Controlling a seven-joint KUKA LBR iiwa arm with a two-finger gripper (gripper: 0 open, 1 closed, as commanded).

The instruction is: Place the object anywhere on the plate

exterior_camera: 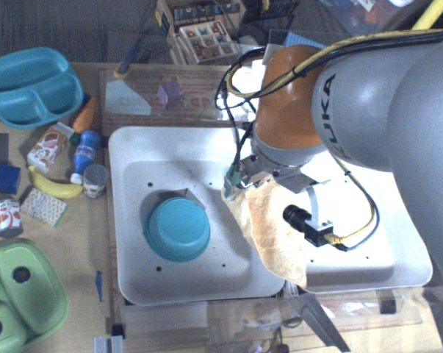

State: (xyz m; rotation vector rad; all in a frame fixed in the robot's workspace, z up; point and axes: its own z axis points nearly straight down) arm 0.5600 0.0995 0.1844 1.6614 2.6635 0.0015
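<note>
Camera view, fixed overhead. The hand [234,181] sits low over the ridge where the two bins meet, under the orange band of the arm [368,87]. The wrist hides its tip, so I cannot tell whether it is clenched or released, or whether anything is in it.

Task's thing, by my reading: the beige cloth [276,230]. It lies crumpled and draped across the shared ridge, mostly on the right-hand bin's side. Its upper corner reaches up to just below the hand; contact is not resolvable. Its long axis runs from that corner down toward the view's lower right.

Key relation: the plate [178,228], a round blue dish, rests on the floor of the left-hand bin [133,149], to the view's left of the hand and a little lower. Plate and cloth are near but apart, with white bin floor between them. Judgement: the carry would go leftward off the ridge and be short, and a trailing cloth edge could snag on the ridge.

Containers:
- Left-hand bin: the plate.
- Right-hand bin [401,259]: the cloth's larger part, and the arm above it.

Off the bins, on the table [89,234]: a teal divided tray [34,87], a banana [56,186], and a green tray [19,293].
</note>
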